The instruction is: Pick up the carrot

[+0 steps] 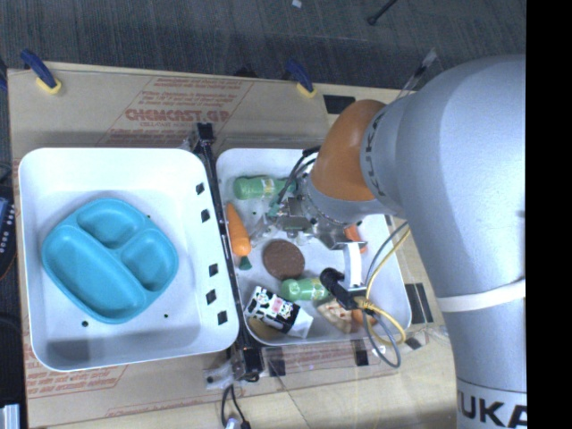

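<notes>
The carrot [238, 231], orange with a green tip at its near end, lies along the left wall of the right bin [234, 164]. My gripper [288, 211] hangs low over the middle of that bin, under the orange wrist band, a short way right of the carrot and apart from it. The wrist and arm hide much of the gripper from above.
Around the gripper in the right bin lie a green bottle [253, 187], a brown round disc [283, 258], a second green bottle [304, 289], a black-and-white carton [272, 307] and a tan item [339, 315]. The left bin [36, 172] holds a blue divided plate [107, 256].
</notes>
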